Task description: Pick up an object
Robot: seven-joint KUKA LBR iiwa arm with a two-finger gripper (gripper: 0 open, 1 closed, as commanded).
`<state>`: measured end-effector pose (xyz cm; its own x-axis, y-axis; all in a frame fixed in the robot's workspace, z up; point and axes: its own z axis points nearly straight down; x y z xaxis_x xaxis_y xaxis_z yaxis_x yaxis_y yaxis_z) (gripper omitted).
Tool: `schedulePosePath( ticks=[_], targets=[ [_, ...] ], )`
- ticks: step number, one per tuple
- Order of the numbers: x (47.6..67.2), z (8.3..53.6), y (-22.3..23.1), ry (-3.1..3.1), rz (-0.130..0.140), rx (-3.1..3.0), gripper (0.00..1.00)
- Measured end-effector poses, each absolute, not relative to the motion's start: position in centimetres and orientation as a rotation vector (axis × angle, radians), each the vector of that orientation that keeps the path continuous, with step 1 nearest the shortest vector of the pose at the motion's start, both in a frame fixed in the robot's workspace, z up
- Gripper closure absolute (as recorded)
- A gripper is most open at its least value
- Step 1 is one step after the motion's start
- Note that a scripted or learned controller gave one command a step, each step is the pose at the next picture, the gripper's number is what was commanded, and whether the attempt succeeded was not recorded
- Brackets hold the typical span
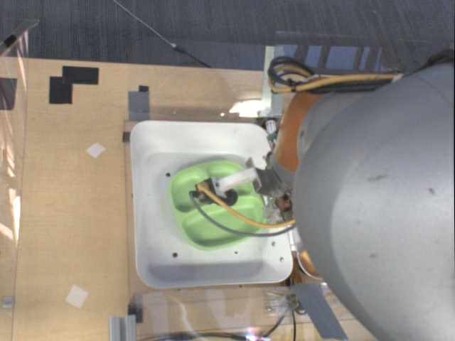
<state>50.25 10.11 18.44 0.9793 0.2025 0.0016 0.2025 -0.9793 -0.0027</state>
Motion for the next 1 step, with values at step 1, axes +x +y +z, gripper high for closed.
schedulePosePath(
  ticks=[1],
  targets=[
    [52.45,11.08,22.3,-0.453,-0.002,-3.105,1.0]
  ],
)
